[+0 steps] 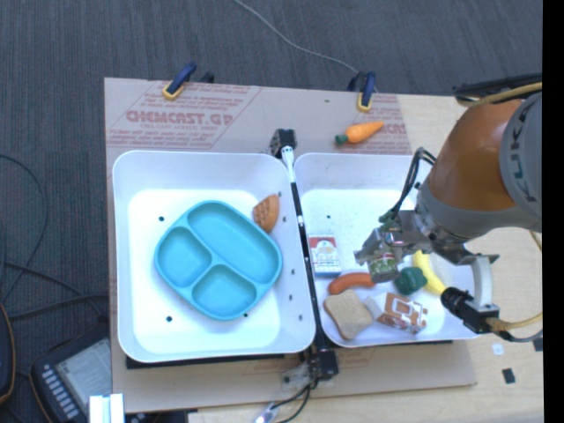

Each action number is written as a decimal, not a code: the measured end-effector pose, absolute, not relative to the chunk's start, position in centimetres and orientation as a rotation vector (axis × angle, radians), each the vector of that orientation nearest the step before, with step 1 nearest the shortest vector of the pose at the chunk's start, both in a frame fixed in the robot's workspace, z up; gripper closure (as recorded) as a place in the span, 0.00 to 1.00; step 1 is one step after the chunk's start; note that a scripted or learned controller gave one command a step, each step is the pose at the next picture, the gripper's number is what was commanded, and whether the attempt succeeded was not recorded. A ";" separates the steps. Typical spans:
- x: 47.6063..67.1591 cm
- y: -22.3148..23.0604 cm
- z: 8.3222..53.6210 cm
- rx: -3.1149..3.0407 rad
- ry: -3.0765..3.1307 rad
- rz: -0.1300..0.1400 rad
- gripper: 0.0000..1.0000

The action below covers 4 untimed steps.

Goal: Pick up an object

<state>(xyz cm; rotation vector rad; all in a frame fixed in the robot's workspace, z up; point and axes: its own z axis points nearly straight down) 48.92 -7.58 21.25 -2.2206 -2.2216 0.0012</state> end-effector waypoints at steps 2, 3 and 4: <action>49.1 -7.6 23.1 -2.220 -2.223 0.000 1.00; 49.1 -7.6 24.1 -2.220 -2.225 -0.001 1.00; 49.2 -7.6 25.1 -2.220 -2.225 -0.001 1.00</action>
